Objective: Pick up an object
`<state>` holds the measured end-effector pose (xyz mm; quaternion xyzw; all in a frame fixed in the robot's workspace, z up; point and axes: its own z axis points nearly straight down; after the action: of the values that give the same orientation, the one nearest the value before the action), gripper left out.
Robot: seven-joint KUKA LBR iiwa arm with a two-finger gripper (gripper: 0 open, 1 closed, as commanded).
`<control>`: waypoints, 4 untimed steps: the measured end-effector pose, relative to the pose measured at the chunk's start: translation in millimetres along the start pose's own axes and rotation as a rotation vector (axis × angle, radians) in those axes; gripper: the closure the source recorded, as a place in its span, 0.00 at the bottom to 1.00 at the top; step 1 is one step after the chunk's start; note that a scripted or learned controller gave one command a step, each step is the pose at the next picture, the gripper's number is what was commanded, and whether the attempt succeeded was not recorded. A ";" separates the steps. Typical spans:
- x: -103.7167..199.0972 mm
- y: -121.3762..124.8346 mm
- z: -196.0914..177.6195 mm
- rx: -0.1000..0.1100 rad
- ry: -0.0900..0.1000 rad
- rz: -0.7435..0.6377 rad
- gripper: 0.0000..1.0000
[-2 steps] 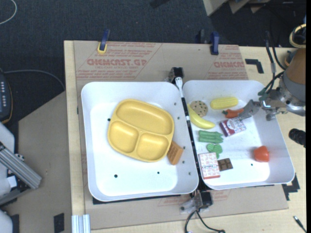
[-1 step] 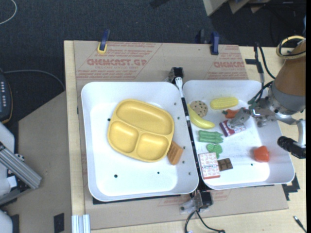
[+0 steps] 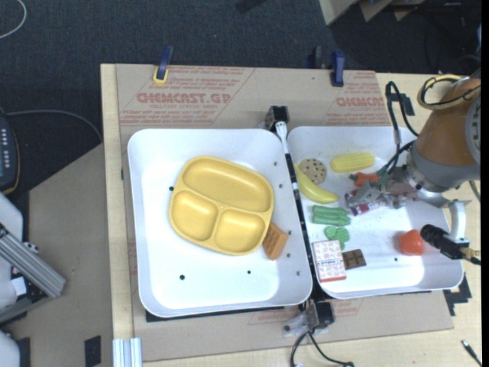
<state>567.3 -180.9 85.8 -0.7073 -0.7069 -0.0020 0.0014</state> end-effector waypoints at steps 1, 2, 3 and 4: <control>-6.0 3.4 -17.5 -0.017 -0.016 0.002 1.00; -6.3 9.0 -81.7 -0.007 -0.008 -0.001 1.00; -6.6 10.8 -136.1 -0.008 -0.008 -0.002 1.00; 50.2 -6.9 -129.1 0.003 -0.002 -0.006 1.00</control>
<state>560.3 -131.3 215.2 -0.7053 -0.7089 -0.0002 0.0020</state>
